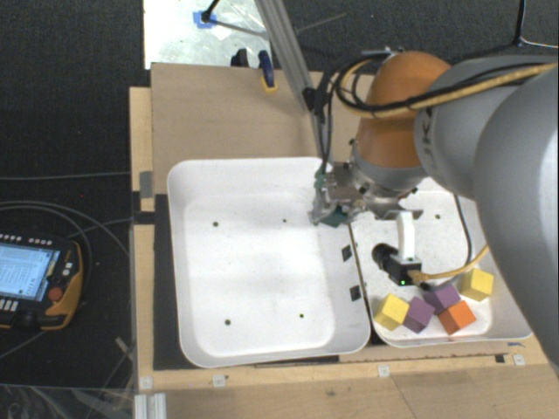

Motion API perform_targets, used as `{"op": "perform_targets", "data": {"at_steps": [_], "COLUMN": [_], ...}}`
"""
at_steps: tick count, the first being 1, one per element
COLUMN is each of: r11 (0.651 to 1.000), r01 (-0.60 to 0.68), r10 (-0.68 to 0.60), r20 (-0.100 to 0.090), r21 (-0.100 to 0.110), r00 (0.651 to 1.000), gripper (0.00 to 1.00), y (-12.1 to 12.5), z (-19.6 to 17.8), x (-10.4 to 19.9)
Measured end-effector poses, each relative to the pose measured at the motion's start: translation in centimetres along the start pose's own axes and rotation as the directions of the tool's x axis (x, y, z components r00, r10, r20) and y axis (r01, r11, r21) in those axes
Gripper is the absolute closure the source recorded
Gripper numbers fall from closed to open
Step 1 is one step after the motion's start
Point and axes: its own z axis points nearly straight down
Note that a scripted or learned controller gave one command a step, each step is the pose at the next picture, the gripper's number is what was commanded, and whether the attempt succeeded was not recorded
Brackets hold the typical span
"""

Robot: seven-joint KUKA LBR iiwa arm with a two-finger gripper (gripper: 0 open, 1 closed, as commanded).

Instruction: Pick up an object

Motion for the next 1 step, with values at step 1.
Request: {"op": "perform_targets", "data": {"at_steps": [1], "r11": [1.0], "r01": [-0.013], "r10": [0.013], "r20": [0.004], "r21": [0.002], "r00": [1.0], "gripper": [1.0], "y": [-4.48], "z": [0.0], "x": [-2.74]}}
